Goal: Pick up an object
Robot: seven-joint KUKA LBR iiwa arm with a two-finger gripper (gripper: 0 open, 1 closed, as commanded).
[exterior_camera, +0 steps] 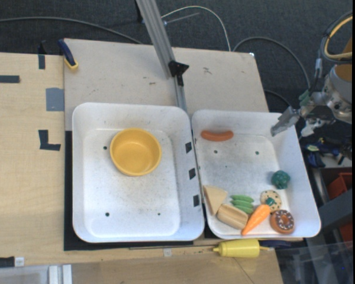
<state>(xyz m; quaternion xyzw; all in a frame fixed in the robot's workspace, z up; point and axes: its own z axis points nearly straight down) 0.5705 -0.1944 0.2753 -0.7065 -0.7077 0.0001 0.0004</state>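
Sitting alone in the left bin (83, 176), well apart from every wall: a yellow bowl (135, 151), offering plenty of room around it but lying farthest from the arm. Running down between the two bins: a slanted metal pole (160, 31), worth steering clear of on any crossing to the left. Lying near the far wall of the right bin (305, 176), with bare floor on its near side: an orange sausage (216, 135), judged the easiest target. Crowding the near right corner, touching or just beside one another: a tan wedge (213, 197), a tan roll (232, 216), green pea pods (242, 203), a carrot (257, 216), a small cookie (271, 199) and a chocolate doughnut (282, 220), leaving little space for a clean descent. Resting apart near the right wall: a dark green lump (280, 178). Lying outside, along the front rim: a yellow bottle (239, 248). Hovering over the far right corner of the right bin, holding nothing visible: the gripper (287, 122), its opening being impossible to tell from here. Judging the approach step as in hand, nothing being lifted yet; next calling for moving inward over a chosen piece and lowering while keeping off the raised rim.
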